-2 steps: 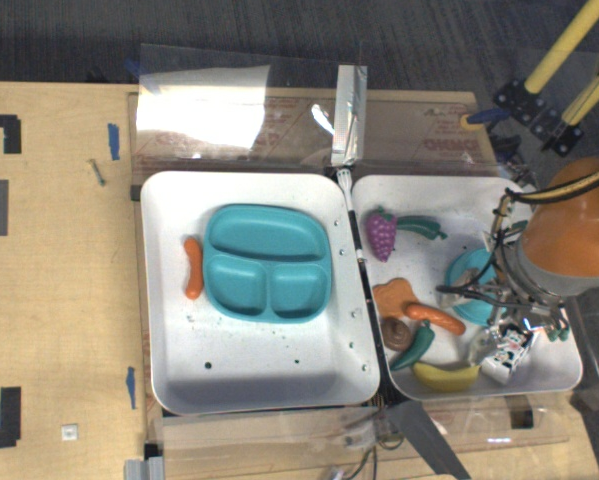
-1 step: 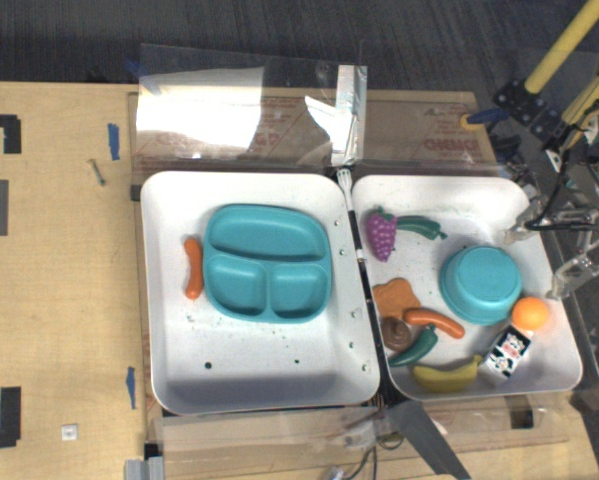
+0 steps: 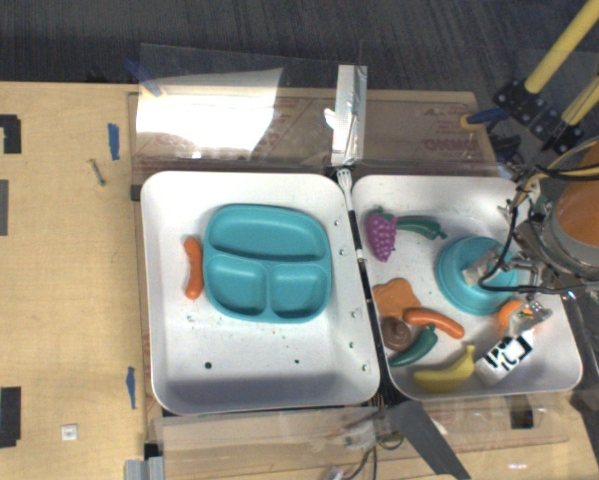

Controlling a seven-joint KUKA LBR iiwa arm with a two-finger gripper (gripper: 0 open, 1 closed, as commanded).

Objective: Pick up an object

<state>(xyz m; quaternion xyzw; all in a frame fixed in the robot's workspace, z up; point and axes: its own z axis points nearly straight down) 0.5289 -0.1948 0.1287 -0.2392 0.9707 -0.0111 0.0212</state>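
Dark carpet lies behind my worktop (image 3: pixel 59 268), where the right bin (image 3: pixel 559 368) holds the toys. My gripper (image 3: pixel 524 303) hangs low over that bin beside the teal bowl (image 3: pixel 464 268), near a small orange piece (image 3: pixel 507 313); how it is set, I cannot tell. I judge I am still reaching; next I must settle squarely onto one toy.

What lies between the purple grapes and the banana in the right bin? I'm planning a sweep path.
In the camera view, between the purple grapes and the banana lie an orange piece, a sausage and a dark green piece.
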